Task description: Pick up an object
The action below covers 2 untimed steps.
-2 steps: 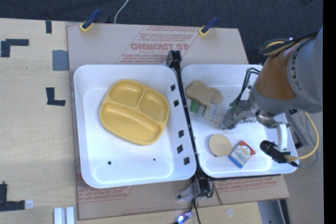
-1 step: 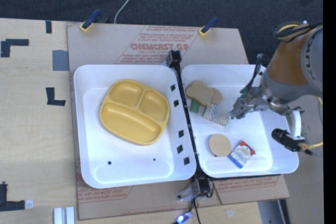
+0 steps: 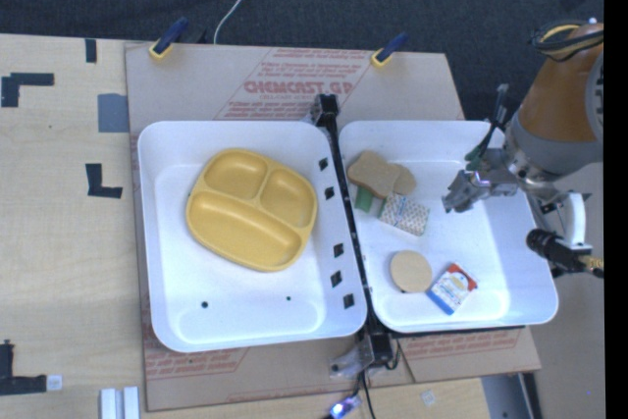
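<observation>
At far left, pale wooden bench (image 3: 59,240) with black marks. Next, a brown cardboard sheet (image 3: 294,85) with red lettering, pinned at its far edge by two blue-and-yellow clamps (image 3: 169,36); above it, a thin cable (image 3: 235,5) running across the dark floor. On the sheet, the left bin (image 3: 245,309), shallow and white, holding a yellow divided plate (image 3: 252,208) that lies flat towards the bin's far-left part. Just beside it, sharing a black-marked middle divider, the right bin (image 3: 491,250). Near that bin's far-left corner, a tan flat piece (image 3: 378,174), touching a small green item (image 3: 368,201) at its near edge. Touching both, slightly to the right, a speckled white packet (image 3: 405,214), lying tilted. Closer to the near rim, a tan round disc (image 3: 411,271), flat on the bin floor. Just beside the disc on the right, a small red, white and blue pouch (image 3: 452,288), lying at a slant. All five pickable things resting on the bin floor, none lifted. Further right, over the bin's bare middle-right part, the gripper (image 3: 459,198), pointing down and leftwards, apart from the speckled packet and well apart from the pouch; nothing seen in its grasp; whether spread or pressed together, impossible to tell from this angle. At far right, the grey arm (image 3: 559,113) with its orange band, reaching in over the bin's right rim.
</observation>
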Each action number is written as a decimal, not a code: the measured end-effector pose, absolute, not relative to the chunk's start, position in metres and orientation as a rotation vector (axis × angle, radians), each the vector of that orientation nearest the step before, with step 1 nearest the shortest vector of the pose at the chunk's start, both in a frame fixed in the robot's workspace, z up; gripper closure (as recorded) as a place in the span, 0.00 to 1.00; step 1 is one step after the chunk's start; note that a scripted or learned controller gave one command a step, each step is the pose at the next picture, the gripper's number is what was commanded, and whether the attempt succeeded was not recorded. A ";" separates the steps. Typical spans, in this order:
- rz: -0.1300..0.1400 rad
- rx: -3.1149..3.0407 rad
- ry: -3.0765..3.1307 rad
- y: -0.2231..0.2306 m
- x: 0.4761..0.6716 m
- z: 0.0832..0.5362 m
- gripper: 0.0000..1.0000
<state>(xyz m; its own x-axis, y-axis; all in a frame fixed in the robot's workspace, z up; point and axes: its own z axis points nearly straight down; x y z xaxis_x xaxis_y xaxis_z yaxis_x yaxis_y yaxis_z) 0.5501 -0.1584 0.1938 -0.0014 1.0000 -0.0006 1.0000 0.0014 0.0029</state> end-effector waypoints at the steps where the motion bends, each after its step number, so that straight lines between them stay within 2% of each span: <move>1: 0.004 2.216 2.223 -0.150 0.555 0.240 1.00; 2: -0.002 2.218 2.226 -0.100 0.565 0.227 1.00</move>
<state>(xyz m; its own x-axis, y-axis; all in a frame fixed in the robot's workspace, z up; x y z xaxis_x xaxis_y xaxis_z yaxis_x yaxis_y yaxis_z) 0.5650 -0.0998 0.2275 -0.0038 1.0000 -0.0005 1.0000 0.0038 -0.0014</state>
